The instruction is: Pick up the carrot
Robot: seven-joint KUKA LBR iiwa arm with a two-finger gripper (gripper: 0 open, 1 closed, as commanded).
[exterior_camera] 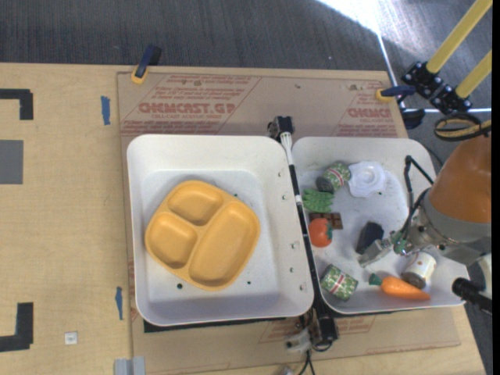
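We locate the carrot (403,288) at the right bin's (391,153) front edge, beside a small white cup (419,269). The gripper (375,251) hovers just behind the carrot, clear of it; its state cannot be determined. The left bin (156,156) contains a yellow divided plate (203,233).

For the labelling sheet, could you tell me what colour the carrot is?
Orange with a small green top; the carrot lies in the right bin, seen in the camera view.

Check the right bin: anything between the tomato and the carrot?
In the camera view, a green-and-white can lies near the line from the tomato to the carrot, slightly toward the bin's front edge. Otherwise that stretch is bare white bin floor.
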